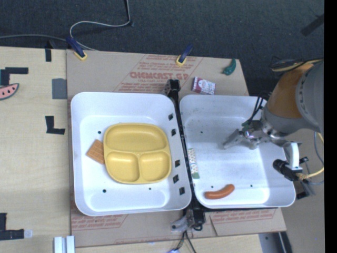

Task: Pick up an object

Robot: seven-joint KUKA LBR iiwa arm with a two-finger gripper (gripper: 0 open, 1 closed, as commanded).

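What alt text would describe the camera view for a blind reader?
A grey robot arm's gripper hovers inside the right bin, apart from a sausage near its front edge. The left bin holds a yellow divided tray.

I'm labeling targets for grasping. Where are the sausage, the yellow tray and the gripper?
sausage (219, 192): camera view, middle of its length.
yellow tray (138, 153): camera view, central divider.
gripper (227, 143): camera view, at its fingertips.
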